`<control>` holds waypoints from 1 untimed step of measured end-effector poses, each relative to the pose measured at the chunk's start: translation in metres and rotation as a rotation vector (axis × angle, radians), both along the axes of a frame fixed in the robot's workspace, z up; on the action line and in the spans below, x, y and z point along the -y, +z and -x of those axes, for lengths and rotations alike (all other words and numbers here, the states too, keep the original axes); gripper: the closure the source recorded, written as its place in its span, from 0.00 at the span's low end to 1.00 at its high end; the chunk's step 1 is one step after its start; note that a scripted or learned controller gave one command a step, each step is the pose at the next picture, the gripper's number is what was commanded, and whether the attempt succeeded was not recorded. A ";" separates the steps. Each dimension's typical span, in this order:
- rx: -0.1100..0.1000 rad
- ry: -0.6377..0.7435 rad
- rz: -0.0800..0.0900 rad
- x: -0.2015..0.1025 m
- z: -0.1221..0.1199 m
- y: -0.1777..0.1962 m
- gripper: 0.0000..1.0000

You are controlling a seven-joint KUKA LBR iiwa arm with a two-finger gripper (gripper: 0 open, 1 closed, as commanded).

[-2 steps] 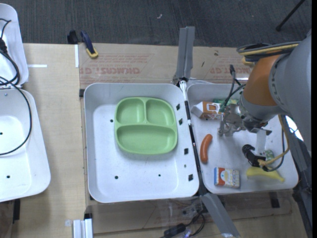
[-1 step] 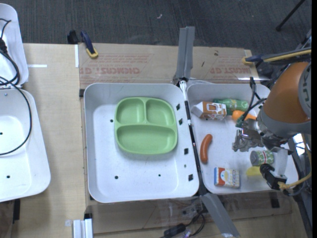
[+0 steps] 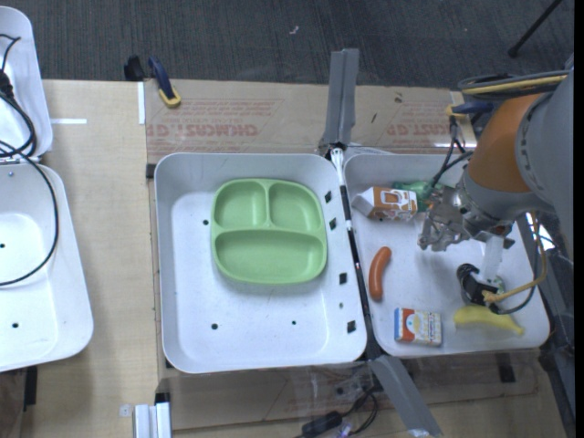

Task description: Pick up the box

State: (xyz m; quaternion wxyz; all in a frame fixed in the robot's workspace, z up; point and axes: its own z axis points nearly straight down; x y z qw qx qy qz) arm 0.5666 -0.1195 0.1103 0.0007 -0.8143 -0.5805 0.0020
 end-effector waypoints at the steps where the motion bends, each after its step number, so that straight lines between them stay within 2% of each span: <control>1: 0.002 -0.099 0.001 0.005 -0.057 0.019 0.00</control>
